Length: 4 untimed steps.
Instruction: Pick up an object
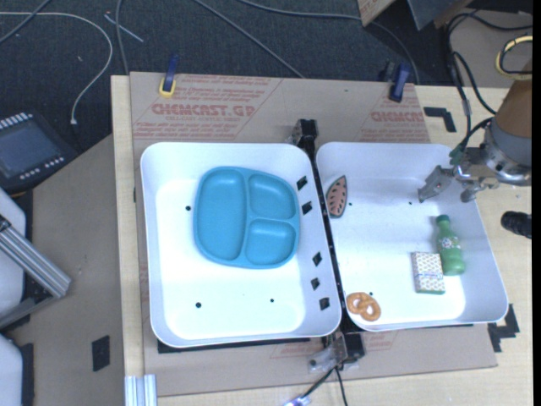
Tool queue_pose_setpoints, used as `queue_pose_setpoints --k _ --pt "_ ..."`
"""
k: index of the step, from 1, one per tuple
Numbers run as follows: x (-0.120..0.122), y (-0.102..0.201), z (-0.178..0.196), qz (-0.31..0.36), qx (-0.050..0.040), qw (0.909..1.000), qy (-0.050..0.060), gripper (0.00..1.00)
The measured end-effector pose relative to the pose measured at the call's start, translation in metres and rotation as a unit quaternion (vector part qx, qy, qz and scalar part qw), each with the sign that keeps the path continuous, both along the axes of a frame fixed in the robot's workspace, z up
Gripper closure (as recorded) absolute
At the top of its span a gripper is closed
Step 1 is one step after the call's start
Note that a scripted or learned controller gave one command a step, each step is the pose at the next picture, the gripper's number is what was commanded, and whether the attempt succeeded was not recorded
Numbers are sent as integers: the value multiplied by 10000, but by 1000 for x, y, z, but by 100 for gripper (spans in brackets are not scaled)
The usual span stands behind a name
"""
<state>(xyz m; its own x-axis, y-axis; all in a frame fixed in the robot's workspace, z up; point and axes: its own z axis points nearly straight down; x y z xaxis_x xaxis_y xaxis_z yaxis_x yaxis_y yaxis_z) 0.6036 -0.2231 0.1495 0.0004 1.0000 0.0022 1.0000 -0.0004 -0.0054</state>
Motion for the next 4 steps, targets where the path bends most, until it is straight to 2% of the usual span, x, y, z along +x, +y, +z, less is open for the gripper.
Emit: queue_pose_setpoints --k 1,2,3,4 --pt "8 6 -52 9 3 10000 -3 0" --pt "10 6 -37 10 -7 10000 -35 100" --pt "15 6 27 9 -22 10000 -58 100" --pt "16 6 61 8 -20 10000 -54 100"
